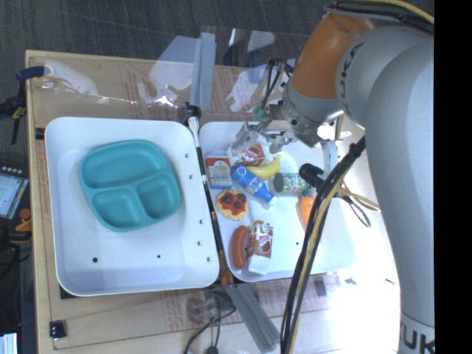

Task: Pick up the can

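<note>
A blue can (pixel 253 182) lies on its side near the middle of the right bin (pixel 335 251), touching a yellow banana (pixel 268 168). My gripper (pixel 258 137) hangs over the far end of that bin, just above a small red and white packet (pixel 251 154) and a little beyond the can. Its fingers stand open with nothing between them. The grey arm with its orange band (pixel 328 54) comes in from the right and hides the bin's far right corner.
Around the can lie a red and white box (pixel 218 172), a green bottle (pixel 292 184), a carrot (pixel 304 212), a pizza slice (pixel 233 204), a sausage (pixel 238 246) and a small carton (pixel 260 240). The left bin (pixel 66 264) holds a teal divided plate (pixel 130 184). Black cables (pixel 313 227) cross the right bin.
</note>
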{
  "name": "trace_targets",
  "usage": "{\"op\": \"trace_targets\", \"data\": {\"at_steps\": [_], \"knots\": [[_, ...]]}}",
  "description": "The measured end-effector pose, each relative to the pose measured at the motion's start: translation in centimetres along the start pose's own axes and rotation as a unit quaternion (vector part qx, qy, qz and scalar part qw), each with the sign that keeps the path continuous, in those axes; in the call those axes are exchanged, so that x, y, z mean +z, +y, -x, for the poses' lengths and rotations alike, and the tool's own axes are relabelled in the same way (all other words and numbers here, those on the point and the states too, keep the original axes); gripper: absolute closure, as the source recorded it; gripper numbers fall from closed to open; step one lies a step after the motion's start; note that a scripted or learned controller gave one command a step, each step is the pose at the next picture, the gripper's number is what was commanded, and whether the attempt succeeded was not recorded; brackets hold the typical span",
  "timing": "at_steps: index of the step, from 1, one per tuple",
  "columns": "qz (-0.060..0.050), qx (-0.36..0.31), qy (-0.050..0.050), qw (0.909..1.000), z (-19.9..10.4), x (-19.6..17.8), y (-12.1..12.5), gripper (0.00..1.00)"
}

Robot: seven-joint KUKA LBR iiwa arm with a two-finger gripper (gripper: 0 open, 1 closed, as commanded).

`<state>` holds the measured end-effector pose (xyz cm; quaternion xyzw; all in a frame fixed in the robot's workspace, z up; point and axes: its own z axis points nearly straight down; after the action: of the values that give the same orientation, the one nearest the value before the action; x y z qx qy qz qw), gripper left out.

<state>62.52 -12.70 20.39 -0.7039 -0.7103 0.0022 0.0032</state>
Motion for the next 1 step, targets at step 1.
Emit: {"op": "trace_targets", "data": {"at_steps": [1], "knots": [[0.012,-0.01,-0.003,0.9999,0.98,9.19,1.34,0.0]]}}
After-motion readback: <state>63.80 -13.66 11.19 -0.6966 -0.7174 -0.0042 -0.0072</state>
